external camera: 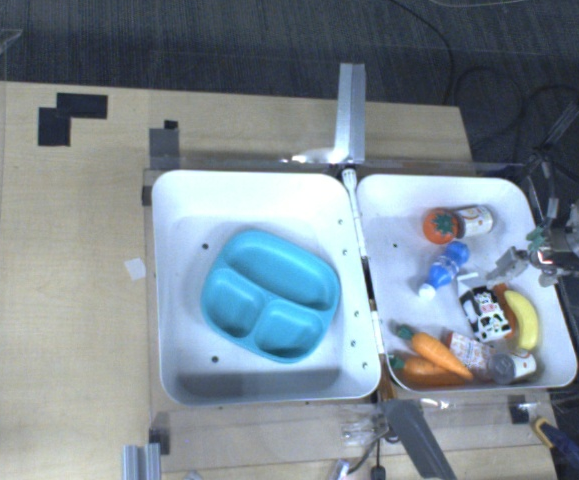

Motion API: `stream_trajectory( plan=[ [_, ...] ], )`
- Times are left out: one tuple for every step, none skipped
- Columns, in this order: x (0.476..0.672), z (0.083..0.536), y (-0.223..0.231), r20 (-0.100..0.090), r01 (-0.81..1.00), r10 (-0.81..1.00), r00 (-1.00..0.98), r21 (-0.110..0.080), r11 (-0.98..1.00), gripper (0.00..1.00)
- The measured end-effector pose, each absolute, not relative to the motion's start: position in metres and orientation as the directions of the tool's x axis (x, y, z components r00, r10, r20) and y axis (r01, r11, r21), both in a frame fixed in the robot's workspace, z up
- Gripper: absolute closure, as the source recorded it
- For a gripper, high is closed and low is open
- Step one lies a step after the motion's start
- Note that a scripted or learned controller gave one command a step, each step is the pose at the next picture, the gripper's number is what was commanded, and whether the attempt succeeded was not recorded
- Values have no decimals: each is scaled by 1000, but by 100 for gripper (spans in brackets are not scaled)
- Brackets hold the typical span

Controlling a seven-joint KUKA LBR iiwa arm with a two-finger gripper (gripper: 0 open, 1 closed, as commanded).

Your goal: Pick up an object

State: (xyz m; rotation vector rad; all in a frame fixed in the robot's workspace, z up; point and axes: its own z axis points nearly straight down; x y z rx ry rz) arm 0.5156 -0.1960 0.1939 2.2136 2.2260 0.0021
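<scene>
The right bin (399, 203) holds several small objects. An orange-capped bottle (456, 224) lies near the back, with a small blue bottle (443, 269) below it. A black-and-white patterned item (484, 314) and a yellow banana (523, 319) lie toward the right. Two carrots (436, 351) rest along the front wall beside a grey-lidded piece (504, 368). My gripper (520, 274) reaches in over the bin's right edge, just behind the banana and the patterned item. It is open, with nothing between its fingers.
The left bin (179, 268) holds a blue divided plate (269, 294). A metal post (352, 108) stands behind the divider between the bins. Cables run across the dark floor at the back right.
</scene>
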Motion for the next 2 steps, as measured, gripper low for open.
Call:
stream_trajectory(
  plan=[
    [518,205,-195,-2,1000,1000,-9,8,9,100],
    [542,315,-147,-2,1000,1000,-14,8,14,100]
  ],
)
